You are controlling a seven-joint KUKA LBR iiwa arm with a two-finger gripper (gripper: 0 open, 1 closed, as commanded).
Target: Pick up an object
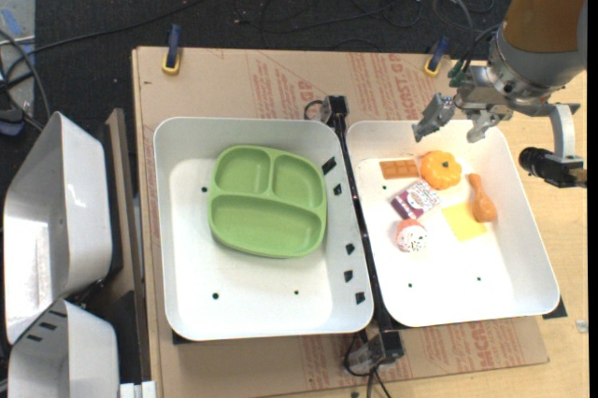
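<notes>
egg (411, 237): seen well below the gripper, in the right bin (523, 293).
pumpkin (440, 170): just below the fingers.
gripper (458, 122): spread wide, nothing held.

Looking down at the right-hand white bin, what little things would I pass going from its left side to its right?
Orange cracker → white-and-pink ball → orange pumpkin → yellow square → orange drumstick-shaped piece. The purple-and-white packet overlaps the ball's span, so I left it out.

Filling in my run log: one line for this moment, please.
gripper open, above right bin far edge | holding nothing | orange pumpkin nearest | green tray in left bin
</notes>
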